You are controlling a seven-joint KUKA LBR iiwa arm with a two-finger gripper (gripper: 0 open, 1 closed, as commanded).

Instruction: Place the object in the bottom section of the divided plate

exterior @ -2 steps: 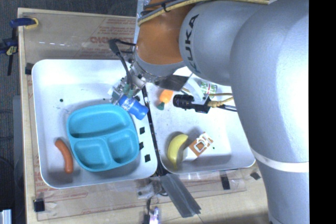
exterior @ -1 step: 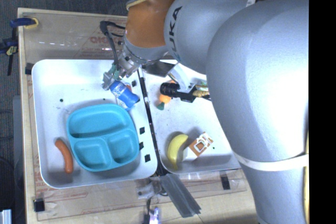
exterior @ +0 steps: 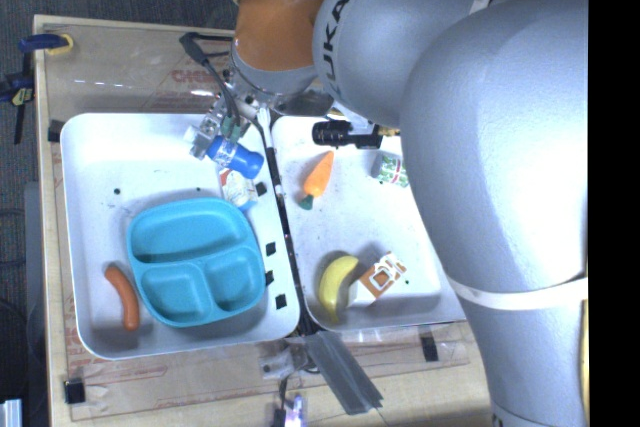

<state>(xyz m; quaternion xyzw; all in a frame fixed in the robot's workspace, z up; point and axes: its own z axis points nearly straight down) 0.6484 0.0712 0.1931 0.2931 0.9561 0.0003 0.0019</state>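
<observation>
The blue divided plate point(exterior: 195, 260) sits near us in the left bin point(exterior: 85, 215) with its bottom part bare, and just past its far rim the jaws point(exterior: 222, 143) are clamped on a small blue bottle point(exterior: 236, 156), which I think must next go down there.

The grey KUKA arm point(exterior: 480, 115) reaches in from the right, its thick links taking up the right half of the camera view. Up and to the right of the gripper point(exterior: 222, 137) sits the orange band point(exterior: 280, 15), with the wrist narrowing below it. The gripper points down and to the left. Whether its fingers are spread or closed cannot be made out.
</observation>
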